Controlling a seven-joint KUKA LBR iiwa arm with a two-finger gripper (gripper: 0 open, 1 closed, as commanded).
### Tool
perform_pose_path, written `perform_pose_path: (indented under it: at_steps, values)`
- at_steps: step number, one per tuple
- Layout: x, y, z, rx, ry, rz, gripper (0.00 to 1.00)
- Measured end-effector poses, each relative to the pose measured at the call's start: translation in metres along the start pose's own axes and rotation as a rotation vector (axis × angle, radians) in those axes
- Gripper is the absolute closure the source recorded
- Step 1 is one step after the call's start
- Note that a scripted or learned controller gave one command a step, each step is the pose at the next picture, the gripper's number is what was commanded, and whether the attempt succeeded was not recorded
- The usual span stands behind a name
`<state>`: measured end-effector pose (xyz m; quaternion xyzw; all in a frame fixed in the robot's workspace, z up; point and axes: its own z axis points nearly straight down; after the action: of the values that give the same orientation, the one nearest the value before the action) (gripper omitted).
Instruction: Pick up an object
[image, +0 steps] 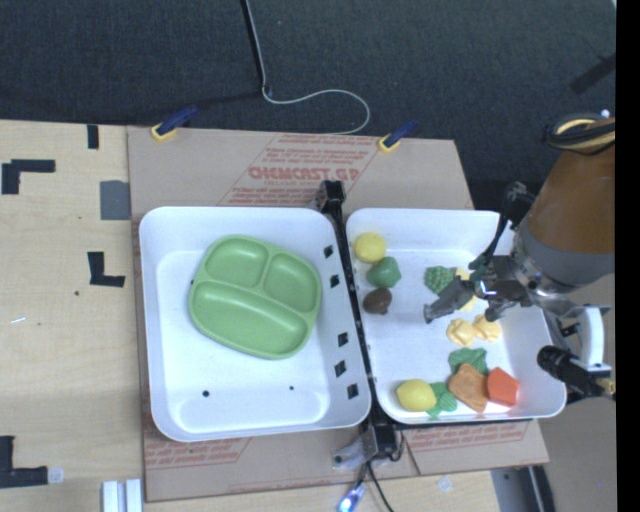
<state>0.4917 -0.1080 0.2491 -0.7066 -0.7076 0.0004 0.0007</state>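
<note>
My gripper (460, 312) hangs low over the right bin (420, 345), toward its right side, with its dark fingers (440, 306) spread open and nothing between them. A pale yellow piece (468, 330) lies just below it and a green leafy piece (438, 277) just above its left finger. By the bin's left wall sit a yellow ball (370, 246), a green lump (384, 271) and a brown lump (377, 299). Along the front lie a yellow fruit (416, 394), an orange piece (468, 387), a red block (502, 387) and another green leaf (467, 358).
The left bin (170, 330) holds a green divided plate (256, 294). A black divider with clips (345, 300) runs between the bins. The arm's grey and orange body (575, 210) fills the right side above the bin's far right corner.
</note>
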Motion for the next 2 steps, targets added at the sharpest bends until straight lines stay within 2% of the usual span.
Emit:
perform_pose_path:
  at_steps: [1, 2]
  values:
    - [0.001, 0.000, -0.010, 0.001, 0.001, -0.001, 1.00]
    - [0.089, -0.007, -0.125, -0.012, 0.002, -0.011, 1.00]
